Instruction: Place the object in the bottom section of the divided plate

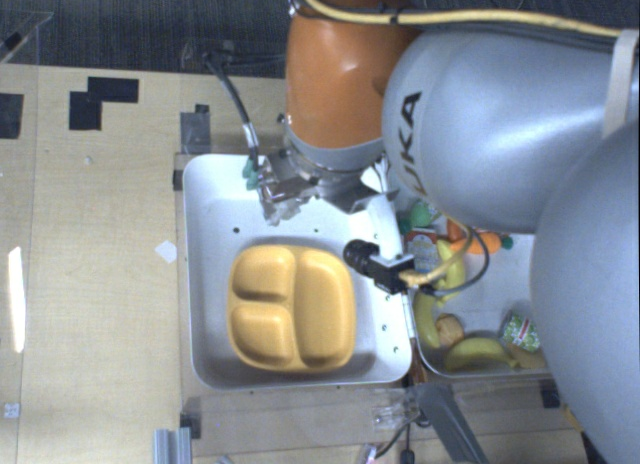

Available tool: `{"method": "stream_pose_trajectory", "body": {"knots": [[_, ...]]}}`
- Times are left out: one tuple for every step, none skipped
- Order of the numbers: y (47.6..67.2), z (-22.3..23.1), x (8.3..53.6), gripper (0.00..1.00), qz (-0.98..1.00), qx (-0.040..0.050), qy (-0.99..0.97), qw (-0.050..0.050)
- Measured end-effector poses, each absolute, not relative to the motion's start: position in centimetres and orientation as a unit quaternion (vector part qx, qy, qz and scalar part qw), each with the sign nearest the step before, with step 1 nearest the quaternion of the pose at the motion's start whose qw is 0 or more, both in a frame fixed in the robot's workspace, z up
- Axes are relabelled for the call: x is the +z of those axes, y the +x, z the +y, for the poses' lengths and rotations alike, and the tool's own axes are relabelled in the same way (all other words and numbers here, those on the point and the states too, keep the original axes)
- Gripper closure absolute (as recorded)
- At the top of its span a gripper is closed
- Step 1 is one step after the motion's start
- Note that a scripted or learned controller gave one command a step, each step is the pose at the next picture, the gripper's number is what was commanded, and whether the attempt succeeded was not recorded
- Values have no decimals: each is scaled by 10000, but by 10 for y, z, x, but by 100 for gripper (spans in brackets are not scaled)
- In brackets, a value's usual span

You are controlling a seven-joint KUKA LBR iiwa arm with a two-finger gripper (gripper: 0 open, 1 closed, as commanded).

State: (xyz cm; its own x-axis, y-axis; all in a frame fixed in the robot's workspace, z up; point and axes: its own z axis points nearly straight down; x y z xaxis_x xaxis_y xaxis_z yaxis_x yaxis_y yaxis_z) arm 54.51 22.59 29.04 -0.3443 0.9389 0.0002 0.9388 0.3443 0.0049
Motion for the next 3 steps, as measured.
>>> {"method": "stream_pose_trajectory", "body": {"knots": [[567, 168, 332, 100, 8456, 25, 5339, 22], [520, 182, 275, 100, 8210, 8, 5709, 6], [488, 198, 282, 100, 8634, 17, 5045, 11]]}}
